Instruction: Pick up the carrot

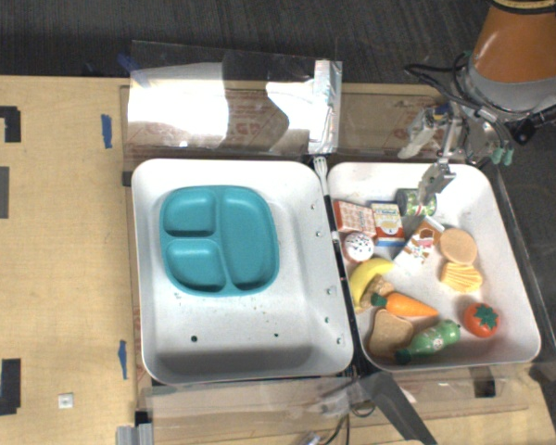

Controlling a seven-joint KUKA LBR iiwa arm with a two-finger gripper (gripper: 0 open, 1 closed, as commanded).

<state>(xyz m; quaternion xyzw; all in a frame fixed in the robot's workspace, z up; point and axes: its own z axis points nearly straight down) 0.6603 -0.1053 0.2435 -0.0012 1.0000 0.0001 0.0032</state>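
Left bin (167, 341) carries teal tray (220, 239). I see right bin (514, 248) crowded with toy food. Claw (429, 193) hangs over bin's far side, grasping nothing I can see. Carrot (410, 304) lies near front, between banana (369, 276) and bread (389, 332), reachable from above.

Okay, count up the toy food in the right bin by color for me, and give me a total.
Orange: 1, the carrot
Yellow: 2, banana and ridged chip
Red: 1, tomato
Green: 1, bottle-shaped piece
Tan or brown: 2, round cookie and bread slice
Printed packets and small pieces: about 4, hard to separate
Total: about 11
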